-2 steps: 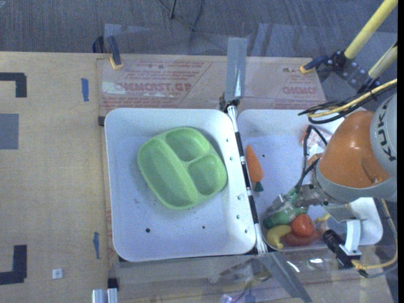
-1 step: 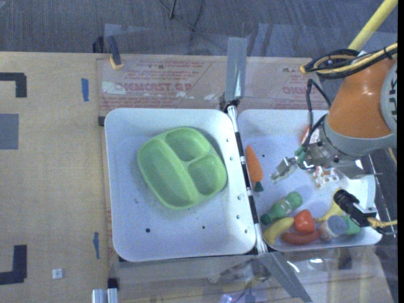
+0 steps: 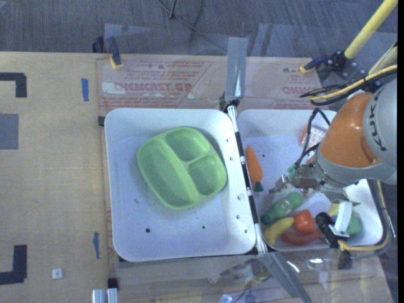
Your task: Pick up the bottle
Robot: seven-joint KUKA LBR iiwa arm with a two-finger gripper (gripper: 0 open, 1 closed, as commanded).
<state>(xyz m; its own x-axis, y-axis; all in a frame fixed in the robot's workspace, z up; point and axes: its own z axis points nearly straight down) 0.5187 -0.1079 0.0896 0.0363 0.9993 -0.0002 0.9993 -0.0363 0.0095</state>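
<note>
Low in the right bin [image 3: 278, 131], the green bottle [image 3: 283, 208] lies tilted against a banana [image 3: 278, 227], and we cannot tell our gripper's [image 3: 297, 180] opening just above, so we should descend squarely over its middle, clear of the carrot [image 3: 254, 163].

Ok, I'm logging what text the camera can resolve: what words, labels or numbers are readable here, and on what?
Red print on the cardboard sheet behind the left bin: a logo-like word, too blurred to quote.
Red print on the cardboard behind the right bin: also blurred.
Dark letters on the arm: cut off, unreadable.
</note>
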